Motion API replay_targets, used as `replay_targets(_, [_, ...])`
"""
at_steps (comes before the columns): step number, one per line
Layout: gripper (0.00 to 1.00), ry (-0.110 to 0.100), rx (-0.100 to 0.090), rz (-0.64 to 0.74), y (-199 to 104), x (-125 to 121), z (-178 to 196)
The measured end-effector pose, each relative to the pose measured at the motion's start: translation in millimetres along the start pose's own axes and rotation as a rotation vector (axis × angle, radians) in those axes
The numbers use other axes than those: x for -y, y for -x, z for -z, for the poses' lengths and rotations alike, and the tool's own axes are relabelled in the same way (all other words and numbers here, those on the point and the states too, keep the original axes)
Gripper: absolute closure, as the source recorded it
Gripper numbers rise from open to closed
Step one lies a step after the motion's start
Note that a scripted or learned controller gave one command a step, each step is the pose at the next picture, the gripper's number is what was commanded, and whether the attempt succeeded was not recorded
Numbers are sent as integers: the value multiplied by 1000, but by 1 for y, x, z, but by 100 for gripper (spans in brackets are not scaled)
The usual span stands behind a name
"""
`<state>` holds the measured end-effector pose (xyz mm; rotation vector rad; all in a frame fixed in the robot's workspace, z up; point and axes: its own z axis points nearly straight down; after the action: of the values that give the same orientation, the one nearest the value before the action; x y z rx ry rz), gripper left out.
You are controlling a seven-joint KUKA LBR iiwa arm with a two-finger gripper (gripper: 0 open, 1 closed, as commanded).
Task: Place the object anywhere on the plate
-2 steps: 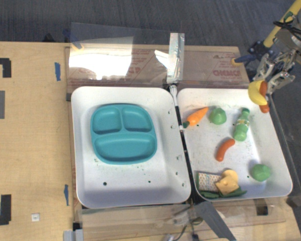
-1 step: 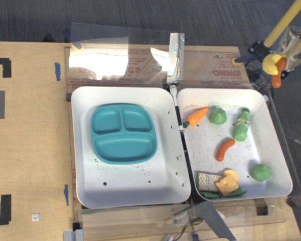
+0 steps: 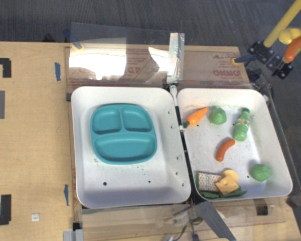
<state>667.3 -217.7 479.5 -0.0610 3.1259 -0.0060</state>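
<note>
A teal plate (image 3: 123,134) with three compartments lies in the left bin (image 3: 85,179), and nothing rests on it. The right bin (image 3: 271,134) holds several toy foods. An orange carrot (image 3: 196,116) lies at its top left, close to the divider. A green round piece (image 3: 217,116) sits beside it. A green bottle (image 3: 241,125) lies further right. An orange sausage (image 3: 224,149) lies in the middle, and a green ball (image 3: 261,172) sits at the lower right. A yellow piece (image 3: 227,182) rests on a patterned packet (image 3: 206,181) at the front.
A clear panel and cardboard (image 3: 140,64) stand behind the bins. A yellow pole with a black clamp (image 3: 271,54) sits beyond the right bin's far corner. The wooden bench (image 3: 25,149) stretches to the left.
</note>
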Motion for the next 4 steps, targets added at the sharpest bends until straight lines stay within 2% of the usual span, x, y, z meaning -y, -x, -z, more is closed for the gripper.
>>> replay_targets(1, [100, 6, -10, 324, -51, 3, -49])
replay_targets(2, [100, 6, -15, 36, -130, 0, -164])
replay_targets(3, [100, 7, -13, 93, -26, 1, -202])
replay_targets(4, [100, -1, 1, -70, 0, 4, -82])
